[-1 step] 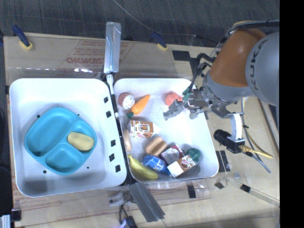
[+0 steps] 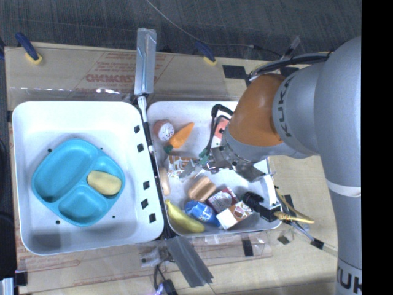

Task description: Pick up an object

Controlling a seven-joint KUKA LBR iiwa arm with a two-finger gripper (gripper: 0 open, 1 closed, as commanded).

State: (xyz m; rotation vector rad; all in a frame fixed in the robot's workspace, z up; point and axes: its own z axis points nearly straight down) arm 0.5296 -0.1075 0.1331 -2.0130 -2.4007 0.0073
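Note:
My gripper (image 2: pixel 204 159) hangs low over the middle of the right bin (image 2: pixel 184 110), beneath the orange band of the arm. Just left of it lies a small brown and white packet (image 2: pixel 177 165). An orange carrot (image 2: pixel 182 135) and a pale speckled ball (image 2: pixel 163 129) lie further back. In front of the gripper are a tan bread roll (image 2: pixel 199 188), a blue packet (image 2: pixel 198 211), a yellow banana (image 2: pixel 182 219), a dark wrapped item (image 2: pixel 221 198) and a red and white box (image 2: pixel 231 216).
The left bin (image 2: pixel 73 110) holds a blue divided plate (image 2: pixel 59 172) with a yellow lump (image 2: pixel 104 182) in its right compartment. A wall with black clips (image 2: pixel 147 165) separates the bins. The arm covers the right bin's right half.

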